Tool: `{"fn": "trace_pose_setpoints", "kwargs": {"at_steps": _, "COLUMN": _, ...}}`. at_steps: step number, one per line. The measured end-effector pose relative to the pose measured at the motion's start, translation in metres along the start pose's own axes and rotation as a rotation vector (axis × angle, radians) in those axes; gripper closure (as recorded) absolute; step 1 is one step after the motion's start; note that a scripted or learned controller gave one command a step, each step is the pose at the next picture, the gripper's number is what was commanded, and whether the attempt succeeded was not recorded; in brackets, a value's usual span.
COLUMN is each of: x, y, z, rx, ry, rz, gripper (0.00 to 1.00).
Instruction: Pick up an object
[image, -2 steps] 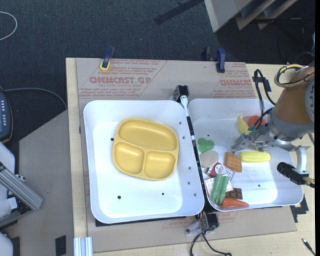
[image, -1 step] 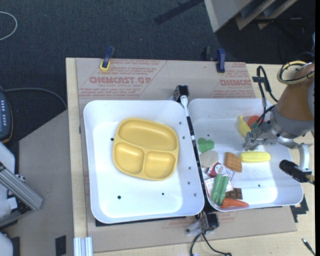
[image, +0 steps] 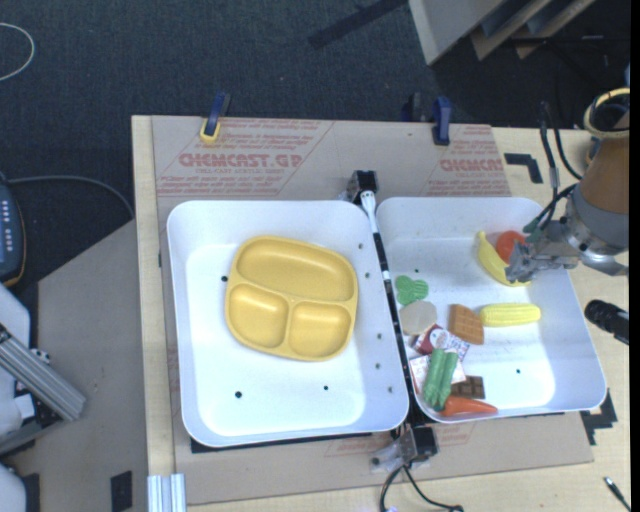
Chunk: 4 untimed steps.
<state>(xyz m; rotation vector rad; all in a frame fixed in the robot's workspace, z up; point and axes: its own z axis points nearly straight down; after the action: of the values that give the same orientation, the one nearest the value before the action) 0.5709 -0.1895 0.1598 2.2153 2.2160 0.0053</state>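
Contact was judged near as the gripper (image: 522, 262), its state impossible to tell, was seen against the banana (image: 490, 258), a light, stiff, slippery toy best pinched mid-curve, above the corn (image: 511, 315).

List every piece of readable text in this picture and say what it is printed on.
"CHEMCAST GP", in red: on the brown protective sheet covering the bench behind the left bin.
A second red print of the same kind on the sheet behind the right bin: partly cut off, not fully readable.
Smaller red lines beneath both prints: too blurred to read.
Red and white packet in the right bin: any print too small to read.
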Motion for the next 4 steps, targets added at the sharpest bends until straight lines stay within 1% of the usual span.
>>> {"fn": "trace_pose_setpoints", "kwargs": {"at_steps": 1, "x": -0.001, "y": 0.011, "z": -0.049, "rx": 0.000, "ry": 0.000, "rz": -0.001, "gripper": 1.00}}
{"fn": "trace_pose_setpoints", "kwargs": {"at_steps": 2, "x": -0.001, "y": 0.013, "z": -0.066, "rx": 0.003, "ry": 0.001, "rz": -0.001, "gripper": 1.00}}
{"fn": "trace_pose_setpoints", "kwargs": {"at_steps": 3, "x": 0.044, "y": 0.006, "z": -0.060, "rx": 0.011, "ry": 0.006, "rz": -0.004, "gripper": 1.00}}
{"fn": "trace_pose_setpoints", "kwargs": {"at_steps": 4, "x": 0.101, "y": -0.005, "z": -0.060, "rx": 0.011, "ry": 0.007, "rz": -0.005, "gripper": 1.00}}
